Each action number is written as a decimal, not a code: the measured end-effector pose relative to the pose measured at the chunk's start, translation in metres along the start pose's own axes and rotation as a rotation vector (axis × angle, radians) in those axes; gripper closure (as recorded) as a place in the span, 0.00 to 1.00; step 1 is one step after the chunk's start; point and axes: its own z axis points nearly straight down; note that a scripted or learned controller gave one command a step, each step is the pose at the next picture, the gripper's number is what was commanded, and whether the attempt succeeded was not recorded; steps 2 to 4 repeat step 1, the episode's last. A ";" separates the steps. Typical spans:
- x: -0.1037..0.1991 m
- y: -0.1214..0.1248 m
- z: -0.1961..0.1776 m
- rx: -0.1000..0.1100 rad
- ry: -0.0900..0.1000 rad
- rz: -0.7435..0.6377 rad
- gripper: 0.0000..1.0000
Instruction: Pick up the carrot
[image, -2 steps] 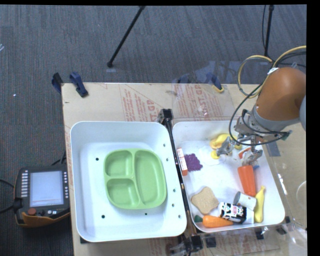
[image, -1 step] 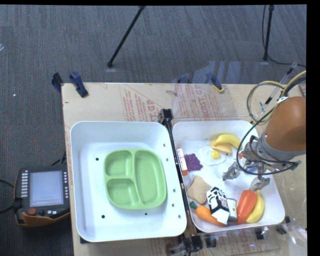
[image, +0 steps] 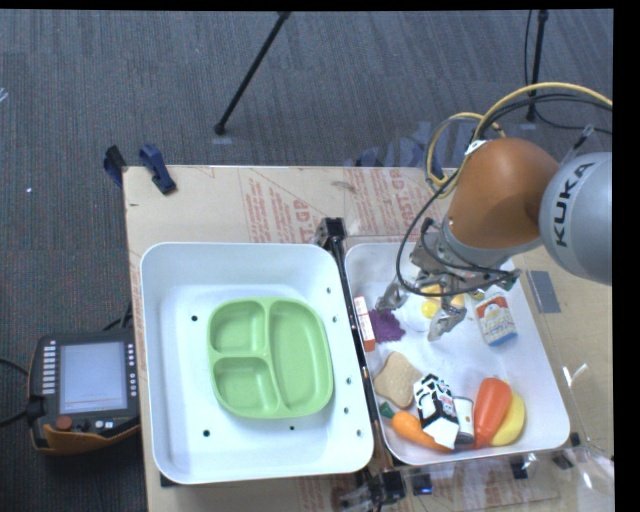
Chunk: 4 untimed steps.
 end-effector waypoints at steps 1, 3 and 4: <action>0.004 -0.003 -0.011 0.002 0.000 0.011 1.00; 0.004 -0.003 -0.011 0.002 0.000 0.011 1.00; 0.004 -0.003 -0.011 0.002 0.000 0.011 1.00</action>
